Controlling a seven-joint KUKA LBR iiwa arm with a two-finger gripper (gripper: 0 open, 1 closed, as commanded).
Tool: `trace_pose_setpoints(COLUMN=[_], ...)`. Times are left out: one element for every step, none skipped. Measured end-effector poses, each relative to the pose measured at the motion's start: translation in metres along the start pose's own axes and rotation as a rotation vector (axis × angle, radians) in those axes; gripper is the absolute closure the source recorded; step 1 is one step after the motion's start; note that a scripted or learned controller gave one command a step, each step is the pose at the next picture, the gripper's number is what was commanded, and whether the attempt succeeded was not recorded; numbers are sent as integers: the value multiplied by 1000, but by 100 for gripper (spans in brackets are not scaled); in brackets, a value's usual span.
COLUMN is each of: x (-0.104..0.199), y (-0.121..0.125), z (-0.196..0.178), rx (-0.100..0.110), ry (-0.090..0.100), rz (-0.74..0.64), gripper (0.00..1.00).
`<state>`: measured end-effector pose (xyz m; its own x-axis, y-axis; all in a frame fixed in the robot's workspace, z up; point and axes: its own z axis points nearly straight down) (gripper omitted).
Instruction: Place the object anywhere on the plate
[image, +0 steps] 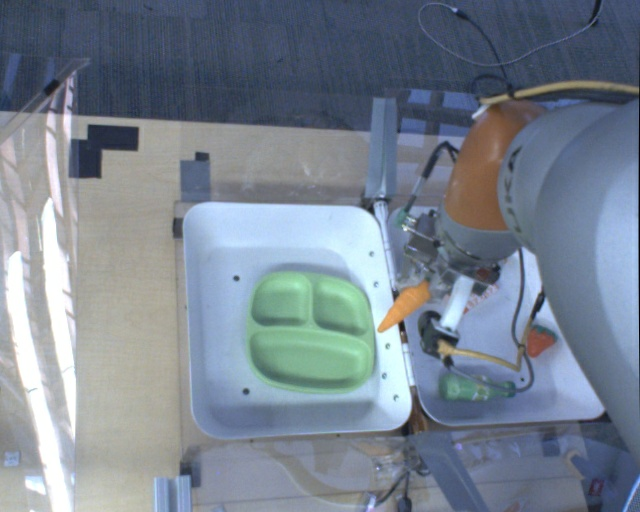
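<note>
Smooth green plastic plate (311, 331), rounded, split into 3 compartments, lying flat in the glossy left bin (215, 300). Tapered orange carrot (403, 305) hanging tilted over the divide between the 2 bins, tip toward the plate but not on it. Gripper (426, 288) clamped on the carrot's thick end. Glossy green bottle-like piece (478, 388) and small orange-red item (540, 342) lying in the right bin (575, 385).
</note>
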<state>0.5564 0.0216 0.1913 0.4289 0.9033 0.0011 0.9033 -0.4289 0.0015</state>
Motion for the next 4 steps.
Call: trace_pose_setpoints(x=[0,1,10,-55], y=[0,1,-68,-48], z=[0,-11,7,-137], rx=[0,-3,0,-8], ry=[0,1,0,2], rz=[-1,-10,64,-134], gripper=[0,100,100,100])
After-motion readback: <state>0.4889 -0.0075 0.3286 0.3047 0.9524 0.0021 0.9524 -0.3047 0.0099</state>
